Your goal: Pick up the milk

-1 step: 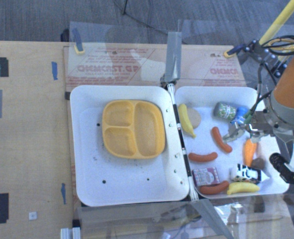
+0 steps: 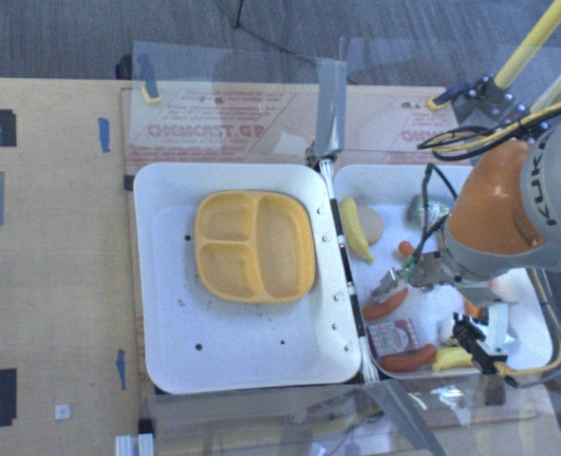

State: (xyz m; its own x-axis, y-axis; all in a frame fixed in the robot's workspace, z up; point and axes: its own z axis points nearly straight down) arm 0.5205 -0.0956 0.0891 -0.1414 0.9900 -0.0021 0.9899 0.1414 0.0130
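Left bin (image 2: 166, 350): shallow white plastic with a few dark specks. It holds one yellow plate (image 2: 254, 245), a matte, rounded square moulded into three compartments.

Right bin (image 2: 394, 183): the same white tray, crowded with items.
- Banana (image 2: 357, 231): smooth, yellow, curved, lying beside the bin's left wall and overlapping a flat beige disc (image 2: 374, 224).
- Upper sausage (image 2: 384, 304): glossy red, lying aslant just under the gripper's tip.
- Milk (image 2: 391, 335): we take this to be the small flat red-and-white pack with print too fine to read. It looks like card or foil and is nearly square, its slightly longer side running across the view. It lies between the two sausages.
- Lower sausage (image 2: 408, 357): red-orange, along the bin's near wall.
- Gripper (image 2: 399, 281): metal, reaching down and leftward. We cannot tell whether it is released or clenched, and we see nothing held in it.
- Orange stub (image 2: 406, 249): small, carrot-like.
- Silvery round item (image 2: 420, 209): shiny, perhaps a can.
- Yellow piece (image 2: 451, 357): touching the lower sausage's right end.
- Arm (image 2: 494, 207): orange band, grey shell.

Governing relation: the pack lies just toward the view's lower edge from the gripper's tip, with the upper sausage in between. We judge that a short shift that way precedes any descent.
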